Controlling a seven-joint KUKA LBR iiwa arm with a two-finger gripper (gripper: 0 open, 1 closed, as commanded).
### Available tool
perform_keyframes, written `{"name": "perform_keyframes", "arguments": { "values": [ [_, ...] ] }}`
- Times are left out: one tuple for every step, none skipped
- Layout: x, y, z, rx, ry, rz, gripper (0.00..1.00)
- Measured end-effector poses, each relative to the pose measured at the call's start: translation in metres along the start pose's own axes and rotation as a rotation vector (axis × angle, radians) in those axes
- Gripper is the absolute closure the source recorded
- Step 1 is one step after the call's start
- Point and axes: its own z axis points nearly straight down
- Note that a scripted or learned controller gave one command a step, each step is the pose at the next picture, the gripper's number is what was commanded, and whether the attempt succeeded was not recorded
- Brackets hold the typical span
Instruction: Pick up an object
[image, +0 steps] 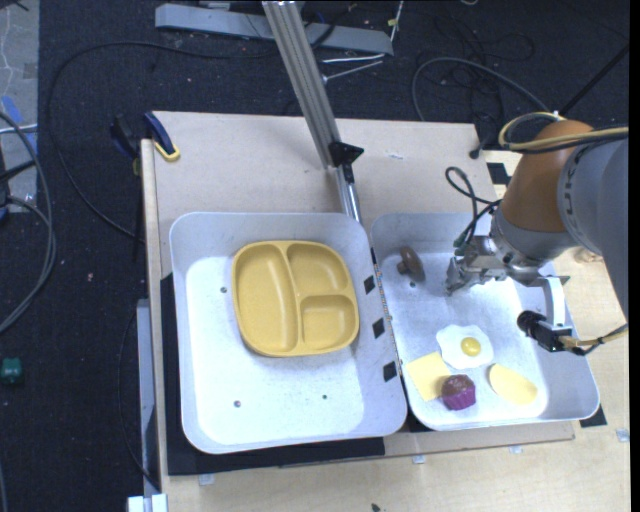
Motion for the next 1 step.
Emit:
{"name": "perform_keyframes", "arguments": {
  "values": [
    [0.0055, 0.0000, -0.0620, -0.002, 0.001, -0.003, 1.00]
  ]
}}
